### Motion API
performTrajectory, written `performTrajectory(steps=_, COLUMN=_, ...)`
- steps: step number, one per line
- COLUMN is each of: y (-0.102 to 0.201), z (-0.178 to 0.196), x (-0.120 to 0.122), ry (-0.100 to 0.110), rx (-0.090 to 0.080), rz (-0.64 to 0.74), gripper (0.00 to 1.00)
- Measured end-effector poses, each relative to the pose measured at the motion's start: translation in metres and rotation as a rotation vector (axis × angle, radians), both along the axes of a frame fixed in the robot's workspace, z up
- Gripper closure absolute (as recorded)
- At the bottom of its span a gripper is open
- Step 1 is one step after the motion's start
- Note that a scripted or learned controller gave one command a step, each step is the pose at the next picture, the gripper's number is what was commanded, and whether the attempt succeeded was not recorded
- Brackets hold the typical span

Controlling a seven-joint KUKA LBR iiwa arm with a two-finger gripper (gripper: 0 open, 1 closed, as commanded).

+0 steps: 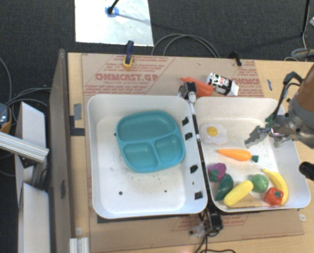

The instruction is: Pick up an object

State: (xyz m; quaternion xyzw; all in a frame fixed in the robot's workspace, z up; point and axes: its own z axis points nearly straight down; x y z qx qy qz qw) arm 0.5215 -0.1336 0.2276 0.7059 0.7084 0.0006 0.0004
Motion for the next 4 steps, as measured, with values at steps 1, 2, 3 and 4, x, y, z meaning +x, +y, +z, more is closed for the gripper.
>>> performTrajectory(steps=1, y=0.022, z=-0.077, x=0.038, ry=0.004, rx=0.001, rz=0.004, gripper=0.00)
performTrajectory(steps=2, y=0.050, z=-0.147, x=0.035, ry=0.003, rx=0.001, rz=0.003, gripper=0.00)
performTrajectory(steps=3, y=0.001, z=-0.098, x=0.086, ry=-0.008, rx=-0.005, rz=-0.004, gripper=0.00)
performTrajectory(steps=4, y=0.040, z=-0.145, x=0.021, ry=0.006, rx=0.002, rz=-0.001, gripper=0.00)
